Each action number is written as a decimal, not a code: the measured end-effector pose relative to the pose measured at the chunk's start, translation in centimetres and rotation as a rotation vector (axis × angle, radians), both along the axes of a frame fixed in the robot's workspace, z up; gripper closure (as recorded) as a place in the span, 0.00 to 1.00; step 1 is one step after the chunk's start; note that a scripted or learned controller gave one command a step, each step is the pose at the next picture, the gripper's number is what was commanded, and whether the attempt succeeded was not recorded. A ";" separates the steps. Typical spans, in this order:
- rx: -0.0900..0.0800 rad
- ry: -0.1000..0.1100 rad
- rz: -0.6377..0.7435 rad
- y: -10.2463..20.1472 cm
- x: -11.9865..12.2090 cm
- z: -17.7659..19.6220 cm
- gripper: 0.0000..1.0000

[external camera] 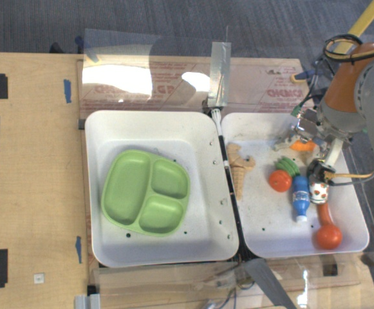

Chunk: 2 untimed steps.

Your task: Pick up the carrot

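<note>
Near us in the right bin (354, 243) lies a blue bottle (300, 198). Farther back we see what looks like the carrot (302, 146), small and orange. It sits just beside the claw (320, 140), toward the other bin. We cannot tell if the claw is open or closed.

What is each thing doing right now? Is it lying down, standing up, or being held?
carrot, lying in the right bin, not held
tool, over the back of the right bin, beside the carrot, not on it
blue bottle, lying on its side
cone, lying on its side by the middle wall
green plate, flat, right side up, in the left bin
long orange toy, lying flat
</note>
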<state>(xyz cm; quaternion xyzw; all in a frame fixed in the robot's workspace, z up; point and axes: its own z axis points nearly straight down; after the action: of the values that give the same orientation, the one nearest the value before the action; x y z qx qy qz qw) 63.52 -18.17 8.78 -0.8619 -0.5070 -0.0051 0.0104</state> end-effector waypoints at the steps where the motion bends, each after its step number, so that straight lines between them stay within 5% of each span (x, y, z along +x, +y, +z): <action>1: -0.013 -0.003 0.002 -0.3 0.1 1.2 1.00; 2: -0.015 -0.002 0.004 -0.3 0.1 2.1 1.00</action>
<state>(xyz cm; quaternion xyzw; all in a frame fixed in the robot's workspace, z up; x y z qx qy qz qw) 63.60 -18.46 10.92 -0.8610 -0.5086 -0.0022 0.0037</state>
